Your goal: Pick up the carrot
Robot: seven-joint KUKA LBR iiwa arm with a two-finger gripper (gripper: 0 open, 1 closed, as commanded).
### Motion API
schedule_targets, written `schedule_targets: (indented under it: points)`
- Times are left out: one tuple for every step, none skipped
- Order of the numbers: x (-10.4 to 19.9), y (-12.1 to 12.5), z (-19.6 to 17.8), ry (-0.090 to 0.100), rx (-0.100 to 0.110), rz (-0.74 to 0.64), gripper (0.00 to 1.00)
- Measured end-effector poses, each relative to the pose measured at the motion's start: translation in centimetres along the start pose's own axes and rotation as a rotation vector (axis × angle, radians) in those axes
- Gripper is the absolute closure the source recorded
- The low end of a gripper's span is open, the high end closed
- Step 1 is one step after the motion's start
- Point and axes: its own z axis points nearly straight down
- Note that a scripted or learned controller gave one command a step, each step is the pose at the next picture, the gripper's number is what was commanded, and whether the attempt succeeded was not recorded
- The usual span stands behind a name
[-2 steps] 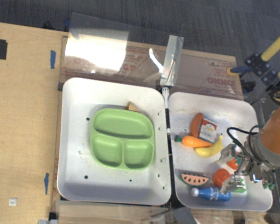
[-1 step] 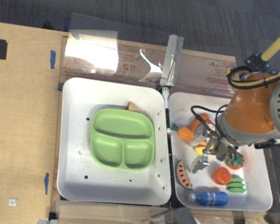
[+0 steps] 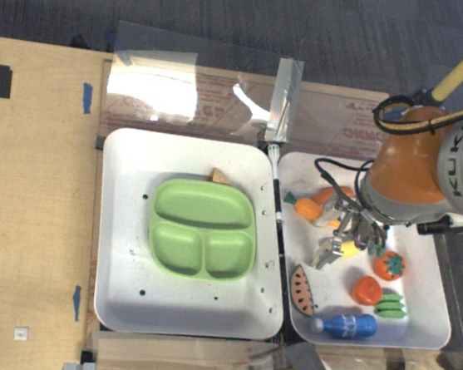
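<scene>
Blue bottle [image 3: 346,325] by right bin [image 3: 432,326] rim, tan bench [image 3: 22,221], claw [image 3: 344,236] near carrot [image 3: 313,205], grip unclear

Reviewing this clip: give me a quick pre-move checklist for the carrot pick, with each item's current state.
1. Carrot visible in right bin: ok.
2. Gripper over right bin: ok.
3. Gripper centred on carrot: not ok, it sits to the carrot's right.
4. Carrot between the fingers: not ok.
5. Carrot's neighbours: cannot tell, the gripper hides its right side.
6. Green tray lies in left bin, out of the way: ok.
</scene>
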Motion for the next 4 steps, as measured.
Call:
schedule_targets:
  points:
    - [-5.1,0.9,0.2,0.017,0.005,0.268,0.0]
    - [-5.7,1.1,-1.3,-0.007,0.003,0.266,1.0]
    - [-5.4,-1.9,0.1,0.001,0.002,0.65,1.0]
    - [-0.9,-0.4,-7.6,0.003,0.003,0.754,1.0]
